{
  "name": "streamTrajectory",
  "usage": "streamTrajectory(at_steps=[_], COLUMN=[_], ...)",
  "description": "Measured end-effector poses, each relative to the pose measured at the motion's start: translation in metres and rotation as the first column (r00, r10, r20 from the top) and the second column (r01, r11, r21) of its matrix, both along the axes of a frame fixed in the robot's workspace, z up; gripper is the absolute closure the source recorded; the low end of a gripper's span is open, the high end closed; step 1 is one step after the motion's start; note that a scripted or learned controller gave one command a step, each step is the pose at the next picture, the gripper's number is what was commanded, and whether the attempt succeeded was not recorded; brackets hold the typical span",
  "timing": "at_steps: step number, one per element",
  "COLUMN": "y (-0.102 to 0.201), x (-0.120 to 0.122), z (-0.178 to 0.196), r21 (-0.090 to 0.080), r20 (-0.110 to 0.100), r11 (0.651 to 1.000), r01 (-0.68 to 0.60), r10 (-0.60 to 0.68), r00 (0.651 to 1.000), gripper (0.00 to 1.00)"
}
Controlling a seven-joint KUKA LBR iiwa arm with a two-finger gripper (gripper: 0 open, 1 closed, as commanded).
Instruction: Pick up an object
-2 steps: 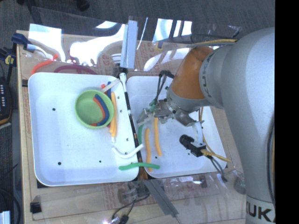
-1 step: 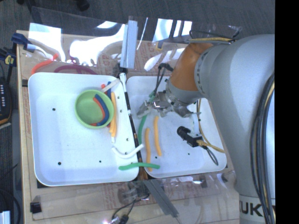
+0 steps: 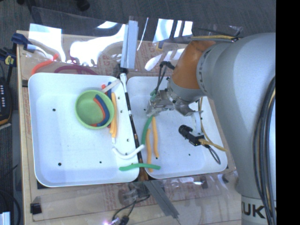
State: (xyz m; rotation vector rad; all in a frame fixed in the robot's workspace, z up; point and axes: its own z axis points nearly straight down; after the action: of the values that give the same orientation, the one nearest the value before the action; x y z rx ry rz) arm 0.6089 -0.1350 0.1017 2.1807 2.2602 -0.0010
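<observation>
My gripper (image 3: 153, 108) hangs over the upper left of the right bin (image 3: 206, 161). Just below it a thin green stick (image 3: 147, 129) lies upright along the bin's left side, its top end close under the gripper. An orange stick (image 3: 154, 139) lies right beside the green one. Whether anything sits in the gripper is hidden by the wrist. In the left bin (image 3: 56, 139) a green bowl (image 3: 89, 109) holds blue and red curved pieces.
An orange stick (image 3: 113, 122) lies by the bowl's right side. A white curved piece (image 3: 127, 150) rests over the divider between the bins. Another green stick (image 3: 139, 167) lies across the front rims. The grey arm covers the right bin's far right side.
</observation>
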Motion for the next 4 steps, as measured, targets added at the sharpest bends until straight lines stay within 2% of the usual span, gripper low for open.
streamTrajectory(at_steps=[1, 2, 3, 4], y=[0.000, 0.002, 0.006, 0.005], x=[0.000, -0.053, -0.051, -0.051], z=[0.000, -0.009, 0.003, 0.003], r21=[0.000, 0.003, 0.008, 0.008], r20=[0.000, 0.000, 0.000, 0.000], r11=[1.000, 0.999, 0.998, 0.998], r01=[0.000, -0.052, -0.062, -0.062], r10=[0.000, 0.052, 0.062, 0.062], r00=[1.000, 0.999, 0.998, 0.998], gripper=[0.00, 0.00, 1.00, 0.00])
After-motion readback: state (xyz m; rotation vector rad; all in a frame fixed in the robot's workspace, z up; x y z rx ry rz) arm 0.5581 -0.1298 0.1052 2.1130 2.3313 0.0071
